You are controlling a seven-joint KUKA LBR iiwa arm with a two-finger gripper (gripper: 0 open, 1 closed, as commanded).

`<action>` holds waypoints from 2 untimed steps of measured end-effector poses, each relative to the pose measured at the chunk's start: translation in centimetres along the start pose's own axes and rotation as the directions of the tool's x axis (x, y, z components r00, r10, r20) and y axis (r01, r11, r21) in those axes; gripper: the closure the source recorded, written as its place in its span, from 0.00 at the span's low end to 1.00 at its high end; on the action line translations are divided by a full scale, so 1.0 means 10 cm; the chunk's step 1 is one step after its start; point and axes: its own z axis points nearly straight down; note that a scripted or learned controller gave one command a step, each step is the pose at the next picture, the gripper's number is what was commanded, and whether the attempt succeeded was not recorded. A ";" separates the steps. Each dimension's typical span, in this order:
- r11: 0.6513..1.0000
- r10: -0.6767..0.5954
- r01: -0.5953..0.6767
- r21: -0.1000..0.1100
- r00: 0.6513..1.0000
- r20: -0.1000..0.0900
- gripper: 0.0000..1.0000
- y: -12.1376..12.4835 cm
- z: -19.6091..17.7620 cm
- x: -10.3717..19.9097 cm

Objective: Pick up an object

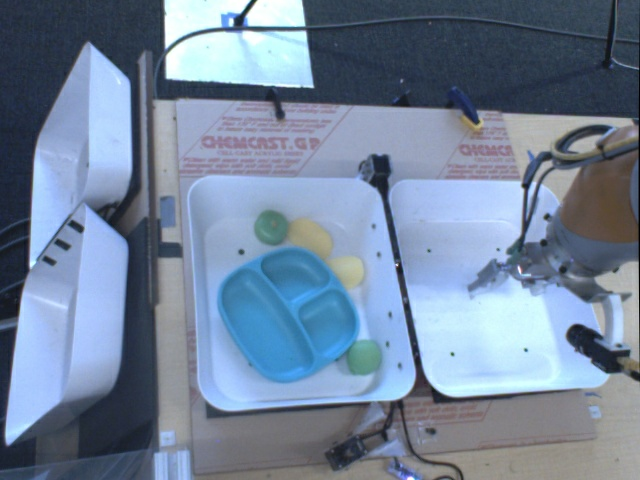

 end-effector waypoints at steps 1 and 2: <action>1.000 0.001 -0.001 0.000 1.000 0.000 0.00 -0.01 0.52 0.00; 1.000 0.001 -0.001 -0.005 1.000 0.001 1.00 0.01 0.39 0.00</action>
